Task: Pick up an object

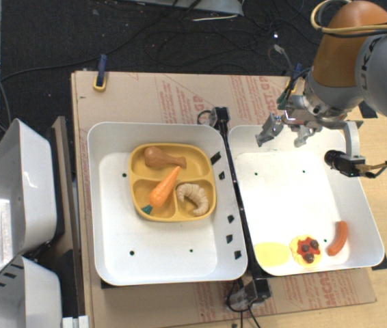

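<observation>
Objects for picking lie in both white bins, all of them well apart from the hand (288,132) and nearer the camera than it. The counter (159,91) is a tan board with red printing, and it carries the two bins side by side. The left bin (104,203) sits off to the hand's side across the black divider; the right bin (296,197) lies directly beneath and in front of the hand, which hangs over that bin's far rim. The grey arm (378,67) with its orange band (347,39) comes in from the right and ends at the hand, whose two fingers stand spread apart with nothing between them.

In the left bin rests a yellow divided plate (173,181), well away from the hand. Its far compartment holds a toy chicken drumstick (163,158); a toy carrot (165,187) lies slanted across the divider toward the near-left compartment; a toy shrimp (193,197) curls in the near-right compartment.

Along the near edge of the right bin, far from the hand, lie a flat yellow piece (273,253), just beside it a small round toy tart topped with dark berries (306,249), and a toy sausage (338,238) tilted close to the tart.
</observation>
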